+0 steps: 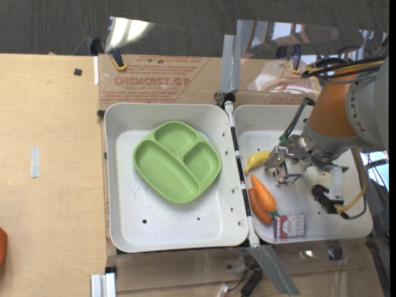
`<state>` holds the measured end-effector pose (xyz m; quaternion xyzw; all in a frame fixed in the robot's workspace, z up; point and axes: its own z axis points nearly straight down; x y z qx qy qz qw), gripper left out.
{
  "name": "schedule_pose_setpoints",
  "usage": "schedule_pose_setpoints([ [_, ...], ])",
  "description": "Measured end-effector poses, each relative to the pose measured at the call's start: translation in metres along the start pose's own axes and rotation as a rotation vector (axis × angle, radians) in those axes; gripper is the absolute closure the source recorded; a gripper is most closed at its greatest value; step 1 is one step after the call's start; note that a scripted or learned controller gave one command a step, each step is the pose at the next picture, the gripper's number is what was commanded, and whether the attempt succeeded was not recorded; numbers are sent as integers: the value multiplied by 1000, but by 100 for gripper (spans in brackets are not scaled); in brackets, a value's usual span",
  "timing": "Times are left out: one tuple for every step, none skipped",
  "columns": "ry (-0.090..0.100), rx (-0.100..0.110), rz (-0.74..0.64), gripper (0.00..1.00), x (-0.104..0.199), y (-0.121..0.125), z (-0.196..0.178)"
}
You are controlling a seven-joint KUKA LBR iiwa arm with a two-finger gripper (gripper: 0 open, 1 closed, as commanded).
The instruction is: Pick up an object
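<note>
In the right bin (346, 228) lie a yellow banana (257, 160), an orange carrot (263, 192) over a red piece (258, 209), and a small pink-and-white carton (289, 226). My gripper (279, 167) hangs low in that bin, just right of the banana and above the carrot's upper end. Its fingers point down-left and nothing shows between them. A green divided plate (177, 161) rests in the left bin (124, 228).
The grey arm with its orange band (334, 107) covers the right bin's upper right. Cables and a black fitting (325, 198) trail beside the wrist. Cardboard (161, 79) lies behind the bins, and bare wooden bench (49, 166) spreads to the left.
</note>
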<state>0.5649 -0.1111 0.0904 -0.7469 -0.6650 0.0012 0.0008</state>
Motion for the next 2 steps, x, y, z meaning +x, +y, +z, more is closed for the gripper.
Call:
schedule_pose_setpoints([
  [0,2,6,100,-3,-1,-8],
  [-2,0,3,100,49,33,-100],
])
